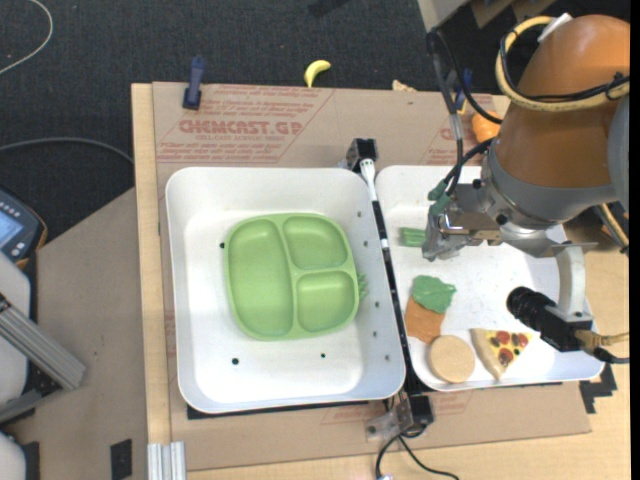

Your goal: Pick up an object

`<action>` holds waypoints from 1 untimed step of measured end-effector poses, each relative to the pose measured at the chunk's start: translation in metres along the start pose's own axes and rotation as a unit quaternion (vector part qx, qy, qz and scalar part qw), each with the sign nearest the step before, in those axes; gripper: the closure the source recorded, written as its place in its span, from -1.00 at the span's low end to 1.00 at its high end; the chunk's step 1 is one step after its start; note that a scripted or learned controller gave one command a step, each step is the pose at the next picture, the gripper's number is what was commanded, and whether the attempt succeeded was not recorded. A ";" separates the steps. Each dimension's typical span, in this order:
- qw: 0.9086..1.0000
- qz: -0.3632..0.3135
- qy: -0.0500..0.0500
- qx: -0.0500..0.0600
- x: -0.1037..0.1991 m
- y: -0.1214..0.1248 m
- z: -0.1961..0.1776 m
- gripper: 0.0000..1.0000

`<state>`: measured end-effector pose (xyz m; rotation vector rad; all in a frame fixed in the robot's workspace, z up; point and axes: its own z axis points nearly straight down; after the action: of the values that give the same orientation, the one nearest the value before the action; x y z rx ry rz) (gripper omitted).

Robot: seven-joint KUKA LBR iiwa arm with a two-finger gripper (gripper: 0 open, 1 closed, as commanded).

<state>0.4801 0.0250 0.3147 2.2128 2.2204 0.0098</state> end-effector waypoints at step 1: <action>1.000 0.000 0.001 0.005 0.027 0.060 0.102 1.00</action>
<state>0.5410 0.0519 0.2132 2.2188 2.2252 0.0016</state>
